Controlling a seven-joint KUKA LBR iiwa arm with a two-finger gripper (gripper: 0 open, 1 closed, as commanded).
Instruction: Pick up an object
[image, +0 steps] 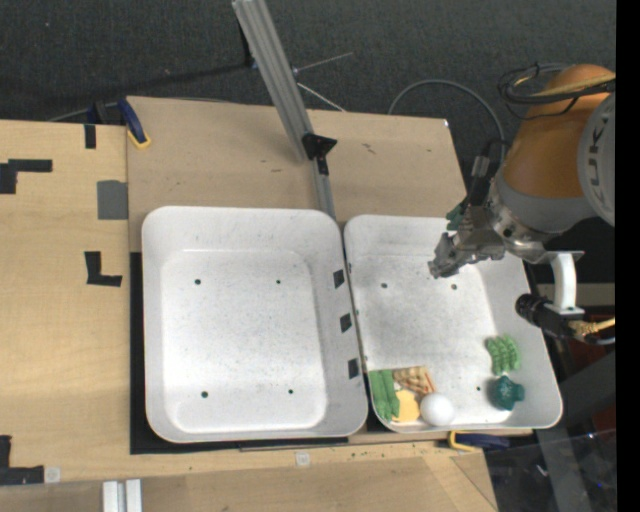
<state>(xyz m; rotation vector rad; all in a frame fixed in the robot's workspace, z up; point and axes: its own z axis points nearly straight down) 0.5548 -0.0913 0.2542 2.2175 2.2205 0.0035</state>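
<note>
the bench (250, 150) edge sits closest to the lens, at the bottom of the view, and carries two white bins. the left bin (245, 225) is the larger-looking one; the right bin (400, 240) lies just beside it, their rims touching along the middle. all the loose items crowd the right bin's near edge: a flat snack packet (400, 390) with green and yellow print in the near left corner, a white ball (436, 409) touching the packet's near right side, a ridged green piece (503, 353) toward the near right corner, and a small teal lump (505, 391) just nearer than that.

the ball looks light, stiff and smooth, likely to roll or squirt out unless taken squarely across its middle. the packet looks thin and limp, hard to lift off the floor. the teal lump seems the easiest bite, taken across its body.

the pincer (446, 258) hangs over the right bin's far half, well apart from every item, with nothing visibly held. whether it is spread or closed, i cannot tell.
</note>
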